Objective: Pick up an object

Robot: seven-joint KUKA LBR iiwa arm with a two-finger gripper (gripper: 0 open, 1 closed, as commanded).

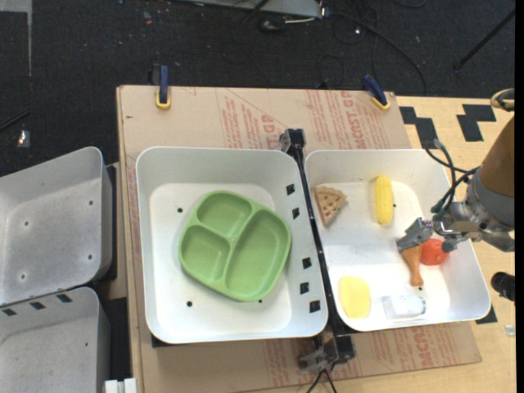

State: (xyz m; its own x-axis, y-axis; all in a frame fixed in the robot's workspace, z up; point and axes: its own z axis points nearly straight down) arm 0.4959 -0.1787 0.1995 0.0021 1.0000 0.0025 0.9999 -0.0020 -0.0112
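White scrap [403, 305] by right bin's [479, 301] near rim, claw [427, 240] – grip unclear – over orange toy [424, 256]

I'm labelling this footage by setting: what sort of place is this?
Probably a robotics lab: two white bins clamped to a plywood board, toy food like a corn cob, and loose cables on dark carpet.

counter [246, 113]: brown board before me | left bin [155, 244] and right bin [467, 293] rest on it, side by side, touching | two clamps [163, 88] grip far edge
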